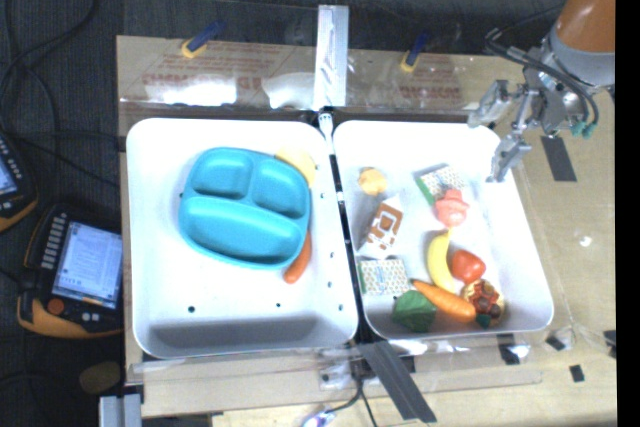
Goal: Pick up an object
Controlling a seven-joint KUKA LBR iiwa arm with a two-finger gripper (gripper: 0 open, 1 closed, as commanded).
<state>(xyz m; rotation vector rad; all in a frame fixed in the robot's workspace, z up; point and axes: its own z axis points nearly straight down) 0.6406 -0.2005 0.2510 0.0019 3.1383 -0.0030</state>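
Note:
My gripper (499, 137) hangs over the far right corner of the right bin (530, 245), open, with nothing between its fingers. Below and left of it in that bin lie a green-and-white packet (440, 180), a pink-red toy fruit (452, 207), a small orange ball (372, 180), a brown-and-white box (383, 225), a banana (438, 258), a red tomato (466, 265), a carrot (445, 300), a green vegetable (414, 310) and dark berries (485, 298). The nearest item to the gripper is the packet.
The left bin (150, 295) holds a blue divided tray (245, 205), with a yellow piece (297, 163) behind it and an orange stick-like piece (298, 263) at its right edge. An upright divider post (332, 55) stands behind the bins.

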